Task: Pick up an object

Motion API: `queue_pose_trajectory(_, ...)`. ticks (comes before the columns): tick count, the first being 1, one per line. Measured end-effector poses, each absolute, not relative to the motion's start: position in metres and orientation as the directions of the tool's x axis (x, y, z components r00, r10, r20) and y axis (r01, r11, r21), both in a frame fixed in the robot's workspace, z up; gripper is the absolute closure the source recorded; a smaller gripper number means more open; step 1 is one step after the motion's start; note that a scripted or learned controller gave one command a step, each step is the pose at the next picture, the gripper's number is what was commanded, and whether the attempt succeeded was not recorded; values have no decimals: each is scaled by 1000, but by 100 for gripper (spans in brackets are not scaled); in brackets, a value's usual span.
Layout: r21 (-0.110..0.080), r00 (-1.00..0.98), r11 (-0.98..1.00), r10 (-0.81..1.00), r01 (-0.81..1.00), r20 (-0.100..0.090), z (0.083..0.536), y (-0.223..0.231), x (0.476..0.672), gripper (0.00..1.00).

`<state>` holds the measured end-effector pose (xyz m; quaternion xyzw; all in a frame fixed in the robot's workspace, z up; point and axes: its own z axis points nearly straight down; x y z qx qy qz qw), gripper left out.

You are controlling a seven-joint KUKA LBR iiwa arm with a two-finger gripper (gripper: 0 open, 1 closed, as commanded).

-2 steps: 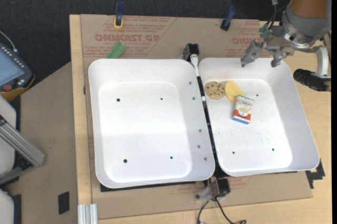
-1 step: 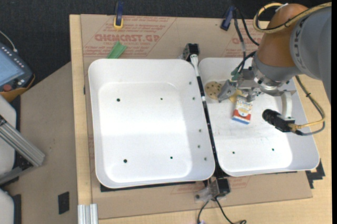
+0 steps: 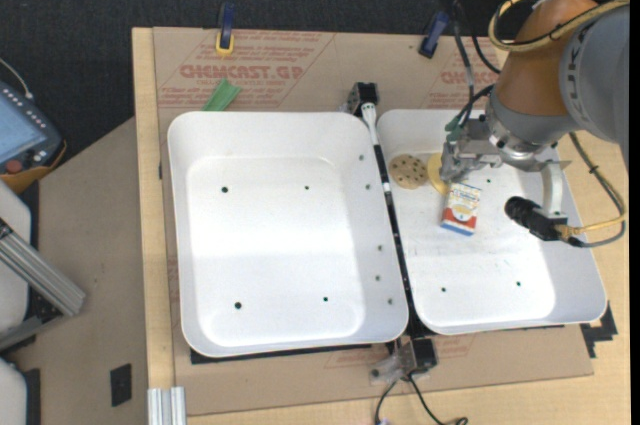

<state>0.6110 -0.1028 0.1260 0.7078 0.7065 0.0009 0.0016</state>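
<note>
Hand point(image 3: 462, 165) over small box point(image 3: 461, 210), mid-right of frame, opening can't tell; centre on box, avoid cookie point(image 3: 405, 170).

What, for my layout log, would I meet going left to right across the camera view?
left white bin → round tan disc → small carton
</note>
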Motion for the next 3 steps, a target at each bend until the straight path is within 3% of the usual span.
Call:
queue_pose_trajectory(1,7,-7,7,1000,1000,2,189,-38,608,100)
queue_pose_trajectory(2,-2,-4,4,1000,1000,3,238,-2,536,100)
queue_pose_trajectory(3,5,-4,4,1000,1000,0,248,22,569,100)
